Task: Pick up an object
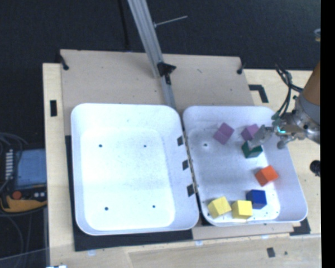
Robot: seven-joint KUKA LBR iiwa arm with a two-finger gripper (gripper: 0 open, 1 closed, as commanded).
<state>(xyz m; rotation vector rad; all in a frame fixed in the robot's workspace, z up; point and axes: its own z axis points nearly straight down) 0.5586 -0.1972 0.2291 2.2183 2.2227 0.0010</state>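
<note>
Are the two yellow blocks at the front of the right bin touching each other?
Touching. The camera view shows the left yellow block and right yellow block side by side with no gap.

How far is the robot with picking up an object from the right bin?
Done: the pincer has reached over the right bin, beside the green block. In hand: nothing visibly between its fingers; all blocks lie on the bin floor. Left: close on a block, likely the green one, and lift it.

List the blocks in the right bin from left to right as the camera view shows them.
Yellow block → purple block → second yellow block → second purple block, green block and blue block at about the same place across → orange block.
</note>
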